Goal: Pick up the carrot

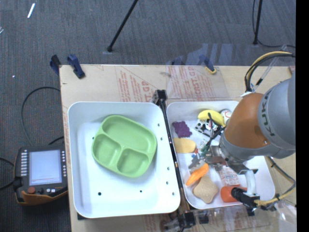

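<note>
Over the right bin (186, 111), arm low, gripper (211, 154) just above and right of the carrot (197, 174). Carrot lying slanted beside the bread slice (205, 189). Grip state: cannot tell. Approach step, seemingly; next, settling squarely astride the carrot before closing.
</note>
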Tool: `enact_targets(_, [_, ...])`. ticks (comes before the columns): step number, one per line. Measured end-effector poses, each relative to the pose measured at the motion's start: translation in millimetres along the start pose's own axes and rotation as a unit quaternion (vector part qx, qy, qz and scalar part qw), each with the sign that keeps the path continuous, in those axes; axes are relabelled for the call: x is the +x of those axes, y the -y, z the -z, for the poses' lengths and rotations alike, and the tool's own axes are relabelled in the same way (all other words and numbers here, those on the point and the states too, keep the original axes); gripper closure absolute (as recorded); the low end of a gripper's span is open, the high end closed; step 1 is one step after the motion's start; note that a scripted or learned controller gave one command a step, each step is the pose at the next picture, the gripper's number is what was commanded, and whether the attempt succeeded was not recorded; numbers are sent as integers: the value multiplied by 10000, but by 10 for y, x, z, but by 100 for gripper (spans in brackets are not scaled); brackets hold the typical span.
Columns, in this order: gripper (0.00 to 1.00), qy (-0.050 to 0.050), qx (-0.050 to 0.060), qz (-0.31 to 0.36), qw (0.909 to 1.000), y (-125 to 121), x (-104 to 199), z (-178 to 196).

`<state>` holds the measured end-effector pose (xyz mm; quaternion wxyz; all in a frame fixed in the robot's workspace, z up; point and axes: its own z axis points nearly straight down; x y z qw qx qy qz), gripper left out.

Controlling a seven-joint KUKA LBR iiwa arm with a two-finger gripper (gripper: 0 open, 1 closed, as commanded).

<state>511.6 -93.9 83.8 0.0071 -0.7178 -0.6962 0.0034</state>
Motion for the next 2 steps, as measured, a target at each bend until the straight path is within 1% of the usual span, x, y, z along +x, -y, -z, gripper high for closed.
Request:
enact_targets(1, [100, -12, 2, -59, 10000, -6, -18, 103])
enact_targets(2, [100, -3, -75, -945, 9955, -594, 656, 1062])
